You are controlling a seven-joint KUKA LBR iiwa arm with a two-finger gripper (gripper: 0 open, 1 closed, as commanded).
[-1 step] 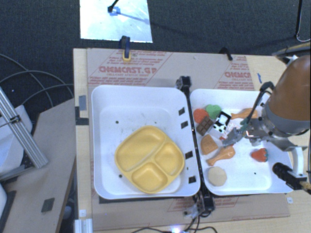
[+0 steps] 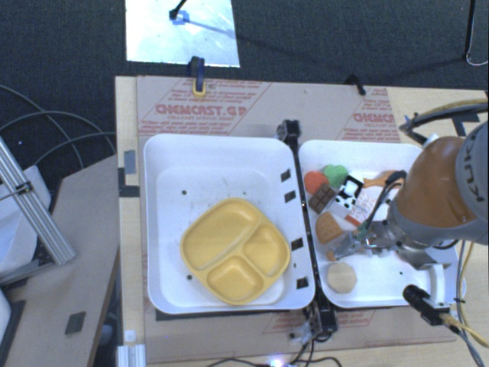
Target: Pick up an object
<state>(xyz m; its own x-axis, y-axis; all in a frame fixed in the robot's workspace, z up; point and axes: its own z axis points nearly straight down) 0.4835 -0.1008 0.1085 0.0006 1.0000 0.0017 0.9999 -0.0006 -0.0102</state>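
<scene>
Two white bins sit side by side on the surface (image 2: 321, 105). The left bin (image 2: 172, 159) holds one yellow divided plate (image 2: 235, 249). The right bin (image 2: 367, 153) holds a cluster of small items — one orange piece (image 2: 315, 180), one green piece (image 2: 335, 174), one brown block (image 2: 322, 198), one tan slice (image 2: 330, 227), one pale round piece (image 2: 341, 277). The gripper (image 2: 353, 241) hangs over that cluster; its state cannot be told.
</scene>
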